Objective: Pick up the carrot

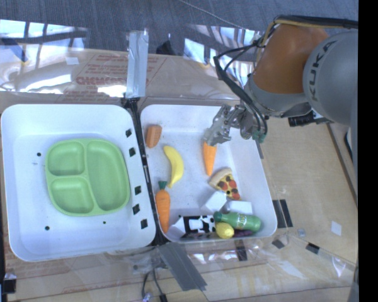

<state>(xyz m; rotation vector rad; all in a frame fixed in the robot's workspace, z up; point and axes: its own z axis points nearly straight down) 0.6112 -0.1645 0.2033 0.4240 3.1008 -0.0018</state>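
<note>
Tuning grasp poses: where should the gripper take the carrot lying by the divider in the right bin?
Grip the carrot across its thick upper orange body, coming straight down from above. It lies flat, lengthwise along the bin wall, leafy end up toward the banana. Its left side hugs the wall, so set the fingers with care; the taper below would probably slip. The gripper sits over the other carrot.

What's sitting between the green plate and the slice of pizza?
In the camera view, the banana lies between the green plate and the pizza slice, in the right bin just past the divide.
</note>
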